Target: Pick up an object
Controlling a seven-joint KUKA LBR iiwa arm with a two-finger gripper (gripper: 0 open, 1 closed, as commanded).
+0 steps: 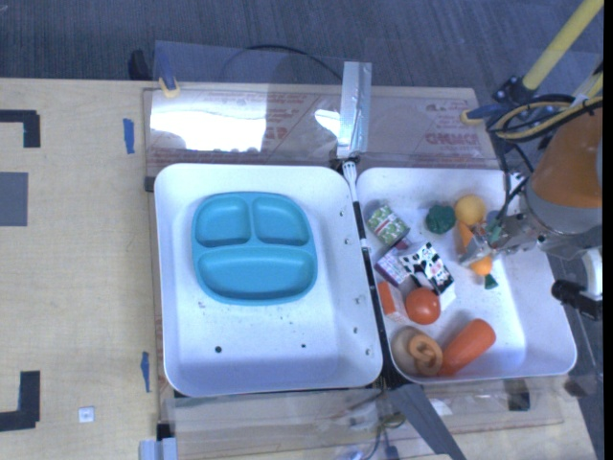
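A: Where is the gripper (490, 238) now?

B: Low in the right bin (546, 338), toward its far right part. The arm (572, 175) comes in from the right, and the tool end sits among the small toys there: a yellow ball (469, 208) just on its far side, a dark green piece (440, 218) to the left of that, and a small orange bit (482, 265) right at the tool.

A: Has it got anything?

B: I cannot tell. The tool end is small and mixed in with the clutter, so a grasp can't be confirmed or ruled out.

A: What else could it take?

B: Nearer the middle lie a black-and-white block (428, 267), a green packet (387, 223), a tomato (422, 306), then a carrot (466, 345) and a brown round thing (418, 350) at the near edge. The left bin (182, 353) bears a blue tray (255, 247).

A: How should it do this step well?

B: I'd judge the step to be the grasp itself. It should settle on one piece, centre on it, and close squarely, as the ball would likely roll off a skewed pinch. The toys around the tool crowd close, so a straight vertical lift is safest, slow enough to show whether the piece really comes up. The carrot lies more apart and looks an easier target.
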